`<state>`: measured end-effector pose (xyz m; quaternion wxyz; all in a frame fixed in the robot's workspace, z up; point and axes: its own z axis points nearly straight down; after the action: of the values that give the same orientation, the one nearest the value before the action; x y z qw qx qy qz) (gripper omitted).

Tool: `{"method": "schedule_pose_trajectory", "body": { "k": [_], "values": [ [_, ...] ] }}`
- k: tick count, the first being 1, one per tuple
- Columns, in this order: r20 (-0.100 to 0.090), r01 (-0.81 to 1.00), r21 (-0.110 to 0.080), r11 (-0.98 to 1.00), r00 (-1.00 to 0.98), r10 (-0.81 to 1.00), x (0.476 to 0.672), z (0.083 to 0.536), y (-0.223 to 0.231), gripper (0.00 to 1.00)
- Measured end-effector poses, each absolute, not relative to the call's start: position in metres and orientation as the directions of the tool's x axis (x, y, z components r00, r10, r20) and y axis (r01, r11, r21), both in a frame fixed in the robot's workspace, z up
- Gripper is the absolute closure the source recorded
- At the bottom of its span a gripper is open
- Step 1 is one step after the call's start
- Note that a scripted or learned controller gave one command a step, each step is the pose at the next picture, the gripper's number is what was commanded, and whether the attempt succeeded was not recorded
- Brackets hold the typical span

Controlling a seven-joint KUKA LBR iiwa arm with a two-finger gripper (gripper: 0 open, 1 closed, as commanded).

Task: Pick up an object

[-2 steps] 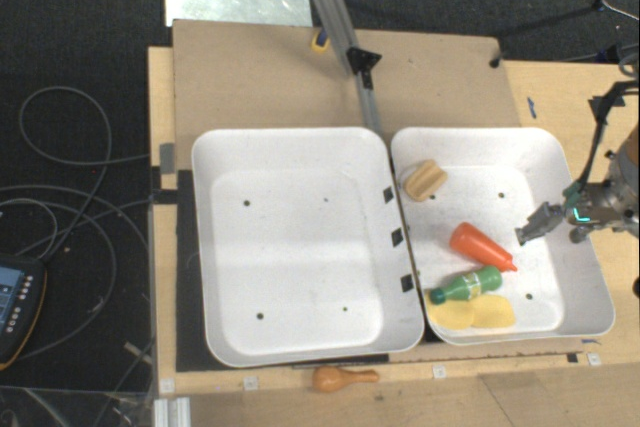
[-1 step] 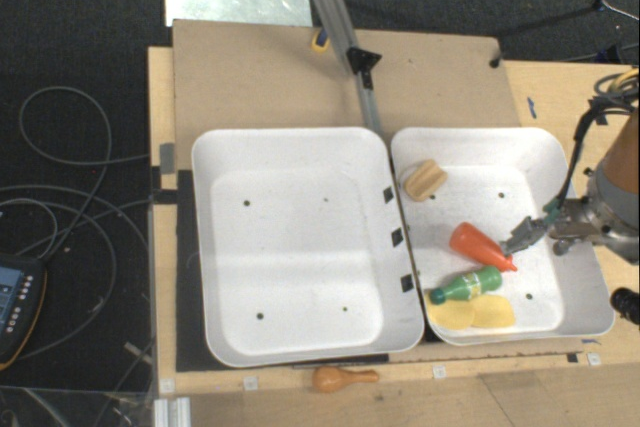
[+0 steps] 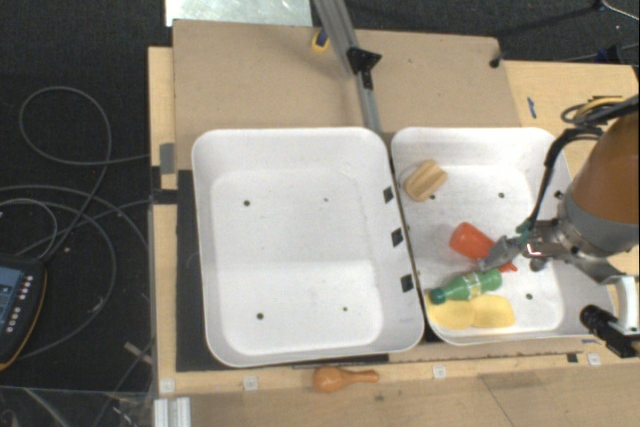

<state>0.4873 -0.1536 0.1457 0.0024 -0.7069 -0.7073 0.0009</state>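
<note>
You are looking down on a tan, cardboard-covered table [image 3: 260, 75] carrying two shallow white plastic bins side by side. The grey arm with the orange band [image 3: 605, 190] reaches in from the right, over the right-hand bin [image 3: 470, 150], and its dark two-finger hand [image 3: 497, 256] sits low among the objects at that bin's middle. The hand's tip lies against the right end of an orange cone-shaped toy [image 3: 470, 239] and just above a green plastic bottle with a yellow cap [image 3: 466, 288], which lies on its side; whether the hand is clenched or released cannot be told from here, and nothing can be seen gripped in it. Just on the near side of the bottle, two pale yellow rounded pieces [image 3: 473, 315] lie touching each other against the bin's near wall. A tan wooden block [image 3: 424, 179] lies apart from them, toward the bin's far left corner. The left-hand bin [image 3: 215, 215] shows its bare white floor with a few small dark holes. On the table's near edge, outside both bins, rests an orange-brown pear-shaped object [image 3: 343, 377]. A grey metal pole [image 3: 335, 10] slants across the far side of the table. On the dark floor to the left lie looping black cables [image 3: 70, 150] and a handheld control pendant [image 3: 18, 297].
</note>
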Motion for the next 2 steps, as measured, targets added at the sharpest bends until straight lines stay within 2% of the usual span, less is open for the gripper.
{"method": "schedule_pose_trajectory", "body": {
  "k": [1, 2],
  "values": [
    [0.002, 1.0, -0.004, 0.0, 0.0, 1.0, 0.487, 0.093, -0.153, 0.0],
    [-0.001, 1.0, 0.003, -0.001, 0.001, 1.0, 0.489, 0.107, -0.154, 1.0]
  ]
}}
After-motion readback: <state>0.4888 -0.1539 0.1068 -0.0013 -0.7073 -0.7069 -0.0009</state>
